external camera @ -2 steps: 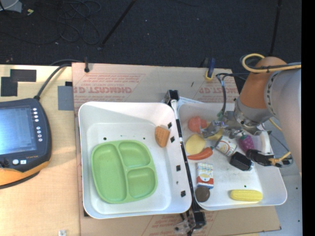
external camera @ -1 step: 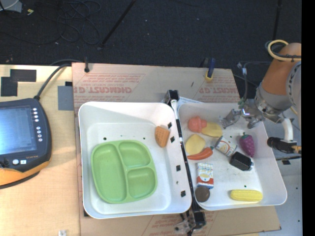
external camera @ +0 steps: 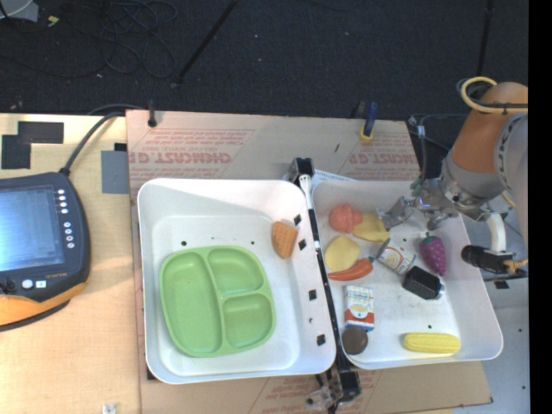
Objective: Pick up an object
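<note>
arm (external camera: 487,149) low over right bin (external camera: 483,317)

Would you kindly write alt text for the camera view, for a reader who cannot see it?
A grey robot arm's gripper hovers at the far edge of the right bin, which holds toy foods including a corn cob, grapes and a red chili. The left bin holds a green divided plate and an orange toy.
</note>
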